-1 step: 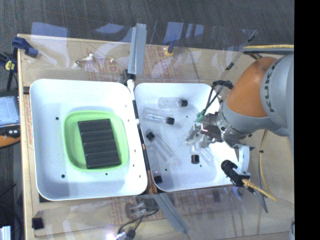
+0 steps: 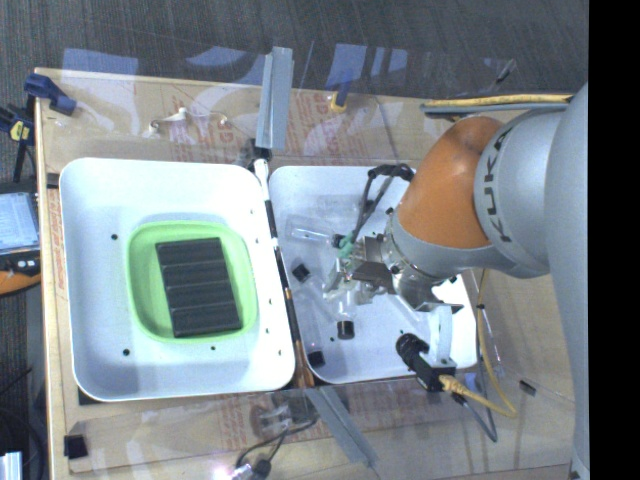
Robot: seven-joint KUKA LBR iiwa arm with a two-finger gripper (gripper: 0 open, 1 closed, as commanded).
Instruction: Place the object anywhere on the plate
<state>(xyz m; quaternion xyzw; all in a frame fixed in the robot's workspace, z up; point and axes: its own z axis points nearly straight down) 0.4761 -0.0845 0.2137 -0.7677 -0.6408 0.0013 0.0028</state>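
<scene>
Reaching down into the right shallow white bin [image 2: 300, 193], the pincer [image 2: 345, 293] hangs low over the bin floor; whether its tips are spread or closed cannot be told, nor whether anything sits between them. A small dark block [image 2: 345, 329] lies on the floor just below it, with another small black piece [image 2: 299, 270] to its left and a third [image 2: 315, 357] near the bin's lower edge. Across the divider, the left white bin [image 2: 90, 268] carries the lime-green square plate [image 2: 143, 253], which bears a dark ribbed rectangular slab [image 2: 198, 287]. Both bins rest on the pale wooden worktop [image 2: 130, 108].
</scene>
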